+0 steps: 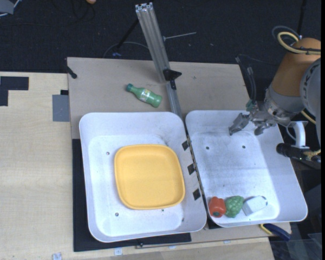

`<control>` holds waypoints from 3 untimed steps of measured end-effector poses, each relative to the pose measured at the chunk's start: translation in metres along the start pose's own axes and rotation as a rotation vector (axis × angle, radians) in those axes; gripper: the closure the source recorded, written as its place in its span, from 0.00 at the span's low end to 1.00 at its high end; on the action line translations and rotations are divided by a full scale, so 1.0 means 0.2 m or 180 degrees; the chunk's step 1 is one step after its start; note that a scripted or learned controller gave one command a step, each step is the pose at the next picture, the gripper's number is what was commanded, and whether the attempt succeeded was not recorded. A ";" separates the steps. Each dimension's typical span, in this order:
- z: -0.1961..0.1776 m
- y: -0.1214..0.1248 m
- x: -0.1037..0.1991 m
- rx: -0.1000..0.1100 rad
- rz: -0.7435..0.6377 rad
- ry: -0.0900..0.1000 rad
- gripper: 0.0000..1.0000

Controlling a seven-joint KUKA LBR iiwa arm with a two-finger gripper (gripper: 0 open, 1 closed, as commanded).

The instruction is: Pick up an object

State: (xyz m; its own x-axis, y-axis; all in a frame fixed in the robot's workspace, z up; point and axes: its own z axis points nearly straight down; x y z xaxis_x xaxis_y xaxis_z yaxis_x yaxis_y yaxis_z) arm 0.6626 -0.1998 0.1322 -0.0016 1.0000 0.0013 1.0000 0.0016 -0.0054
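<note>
Gripper: the grey two-finger gripper [248, 124] hangs spread apart over the right white bin's [281, 161] far rim, apparently holding nothing.
Objects: red round toy [216, 206], green knobbly toy [234, 205] and white block [254, 204] sit together at the near edge.
Open room: bare floor lies between gripper and objects.
Left white bin [97, 161]: yellow square plate [149, 175].

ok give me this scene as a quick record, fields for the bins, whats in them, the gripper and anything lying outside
left bin: holds a yellow plate, lying flat
right bin: red item, green item and white item clustered at its near edge
gripper: open, over the right bin's far edge, nothing between its fingers
outside bins: green bottle on its side on the bench, beyond the left bin
upright: metal rail behind the bins
</note>
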 end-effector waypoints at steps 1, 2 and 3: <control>-0.07 0.01 0.00 -0.0017 -0.0003 -0.0006 1.00; -0.31 0.02 -0.04 -0.0028 0.0001 -0.0008 1.00; -0.44 0.02 -0.05 -0.0023 0.0006 -0.0006 1.00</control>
